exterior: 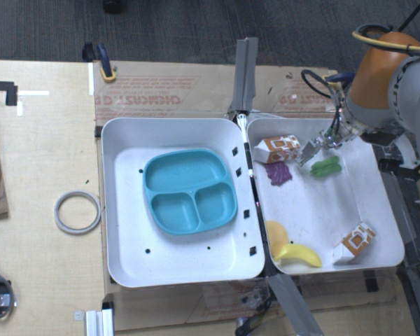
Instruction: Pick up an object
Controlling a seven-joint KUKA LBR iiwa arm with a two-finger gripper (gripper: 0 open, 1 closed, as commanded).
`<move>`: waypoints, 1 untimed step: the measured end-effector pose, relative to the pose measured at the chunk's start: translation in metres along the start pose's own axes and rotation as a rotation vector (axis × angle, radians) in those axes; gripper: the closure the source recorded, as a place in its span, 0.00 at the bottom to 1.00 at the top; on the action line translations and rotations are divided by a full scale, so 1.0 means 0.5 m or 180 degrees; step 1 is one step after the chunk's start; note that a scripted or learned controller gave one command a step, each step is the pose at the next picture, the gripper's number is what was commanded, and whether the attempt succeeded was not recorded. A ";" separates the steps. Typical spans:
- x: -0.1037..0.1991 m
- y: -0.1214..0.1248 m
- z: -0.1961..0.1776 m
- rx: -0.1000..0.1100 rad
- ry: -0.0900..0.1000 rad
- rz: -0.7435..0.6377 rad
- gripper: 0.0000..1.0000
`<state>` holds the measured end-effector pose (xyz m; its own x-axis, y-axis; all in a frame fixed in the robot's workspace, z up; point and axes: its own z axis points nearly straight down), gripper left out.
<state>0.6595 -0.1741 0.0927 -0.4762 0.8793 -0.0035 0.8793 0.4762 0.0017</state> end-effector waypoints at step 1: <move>0.056 -0.094 0.001 0.0005 0.0007 -0.0079 0.00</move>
<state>0.6046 -0.1720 0.0922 -0.4979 0.8672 -0.0012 0.8672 0.4979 0.0000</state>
